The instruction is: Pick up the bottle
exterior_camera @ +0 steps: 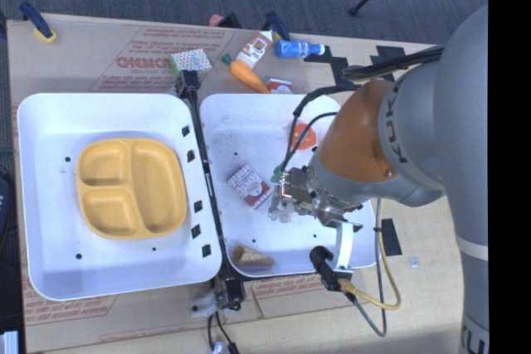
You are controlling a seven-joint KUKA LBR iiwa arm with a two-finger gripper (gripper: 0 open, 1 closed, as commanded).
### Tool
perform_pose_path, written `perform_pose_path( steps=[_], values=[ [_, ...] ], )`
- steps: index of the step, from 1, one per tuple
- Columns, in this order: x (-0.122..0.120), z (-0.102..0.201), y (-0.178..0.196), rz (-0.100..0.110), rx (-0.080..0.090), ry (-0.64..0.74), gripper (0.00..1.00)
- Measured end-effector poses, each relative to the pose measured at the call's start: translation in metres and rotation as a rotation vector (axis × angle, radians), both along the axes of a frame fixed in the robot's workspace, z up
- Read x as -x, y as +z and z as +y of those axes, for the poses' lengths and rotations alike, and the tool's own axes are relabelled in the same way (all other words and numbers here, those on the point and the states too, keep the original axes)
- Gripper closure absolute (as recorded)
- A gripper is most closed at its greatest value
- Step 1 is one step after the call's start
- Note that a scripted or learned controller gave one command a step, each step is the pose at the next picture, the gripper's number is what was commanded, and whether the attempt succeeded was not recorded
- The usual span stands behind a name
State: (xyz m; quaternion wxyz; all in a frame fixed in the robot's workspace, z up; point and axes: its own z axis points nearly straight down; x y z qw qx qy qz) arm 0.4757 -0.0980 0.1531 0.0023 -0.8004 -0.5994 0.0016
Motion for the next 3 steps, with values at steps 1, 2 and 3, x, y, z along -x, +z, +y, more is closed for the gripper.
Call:
perform_pose_path(
  steps=[1,2,3],
  values=[
    [0.0,-0.029,-0.023,0.001,-0.002,0.078,1.0],
    [0.0,-0.022,-0.019,0.0,-0.003,0.183,1.0],
    [-0.001,-0.083,0.085,-0.004,0.001,0.126,1.0]
  ],
)
